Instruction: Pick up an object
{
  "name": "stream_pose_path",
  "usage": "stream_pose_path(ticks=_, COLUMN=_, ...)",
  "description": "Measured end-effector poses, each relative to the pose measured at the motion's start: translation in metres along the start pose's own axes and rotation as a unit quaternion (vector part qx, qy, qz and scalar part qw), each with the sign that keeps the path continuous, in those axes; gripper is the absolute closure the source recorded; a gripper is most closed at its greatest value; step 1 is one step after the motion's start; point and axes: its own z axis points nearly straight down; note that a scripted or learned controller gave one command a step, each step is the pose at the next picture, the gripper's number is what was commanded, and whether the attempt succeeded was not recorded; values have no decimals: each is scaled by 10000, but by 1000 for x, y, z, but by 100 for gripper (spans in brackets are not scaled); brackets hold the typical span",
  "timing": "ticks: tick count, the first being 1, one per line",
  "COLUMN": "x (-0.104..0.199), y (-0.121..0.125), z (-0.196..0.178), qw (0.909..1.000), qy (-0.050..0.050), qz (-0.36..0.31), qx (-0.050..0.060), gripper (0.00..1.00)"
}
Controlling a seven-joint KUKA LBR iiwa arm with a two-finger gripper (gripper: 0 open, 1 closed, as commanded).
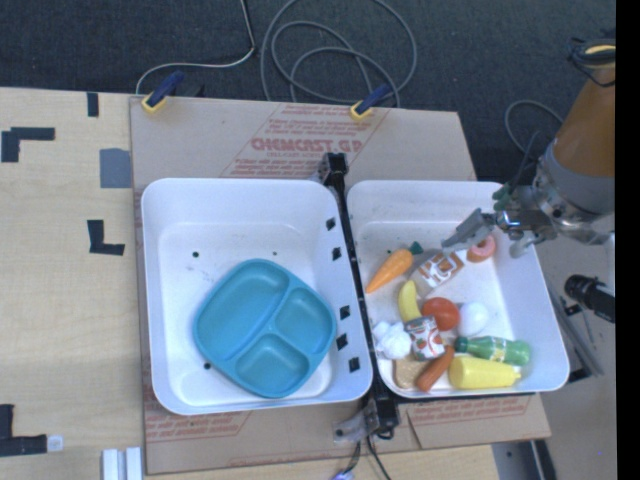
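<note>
The gripper (487,230) hangs spread near the right bin's (545,286) far edge; the toy carrot (389,269) looks light, stiff, best pinched mid-body.

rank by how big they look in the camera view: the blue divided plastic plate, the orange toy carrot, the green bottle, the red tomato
1. blue divided plastic plate
2. orange toy carrot and green bottle, too alike to rank
3. red tomato

tray (264,326) in left bin (170,203), toys (440,333) in right bin (380,203)
</note>
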Motion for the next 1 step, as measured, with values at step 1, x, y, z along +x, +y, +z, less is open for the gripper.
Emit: stream_pose_path(ticks=1, x=47, y=34, z=96, qw=10000, qy=8, qz=-18, qx=27, gripper=0)
